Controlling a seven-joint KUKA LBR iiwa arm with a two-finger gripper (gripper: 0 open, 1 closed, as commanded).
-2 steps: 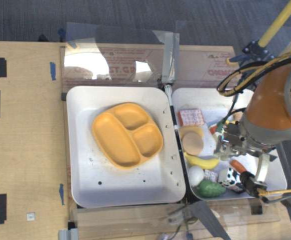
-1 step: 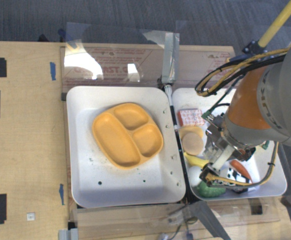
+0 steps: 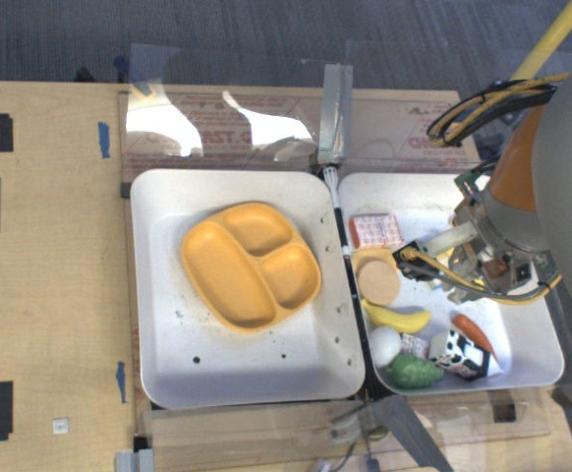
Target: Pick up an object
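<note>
Low in the right bin [image 3: 537,347], at the frame's lower right, the yellow banana [image 3: 396,316] lies down-left of the gripper [image 3: 485,264] (whose opening I cannot tell), and it looks light, stiff and smooth, best pinched across its narrow middle.
</note>
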